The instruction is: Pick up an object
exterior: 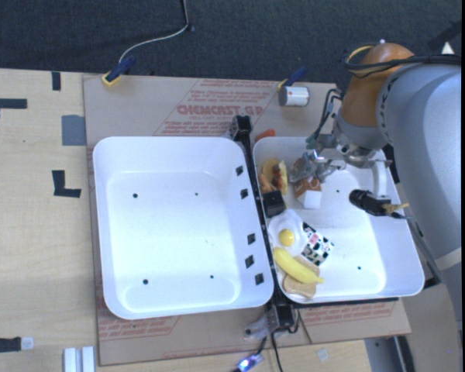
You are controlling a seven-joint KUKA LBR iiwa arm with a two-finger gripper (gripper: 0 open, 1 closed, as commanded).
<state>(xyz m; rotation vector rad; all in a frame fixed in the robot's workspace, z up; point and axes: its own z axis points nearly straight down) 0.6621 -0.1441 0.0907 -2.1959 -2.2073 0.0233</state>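
I'm at the reach-in step, gripper (314, 169) low over the white block (312, 198) in the right bin (387, 273), finger state I can't tell; next needs a clean descent and squeeze.

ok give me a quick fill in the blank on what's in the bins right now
1. The banana lies in the ____ bin.
2. The fried egg toy has a ____ yolk.
3. The pincer is over the right bin, near its ____ edge.
4. The checkered block lies to the ____ of the fried egg toy.

Missing words: right; yellow; far; right
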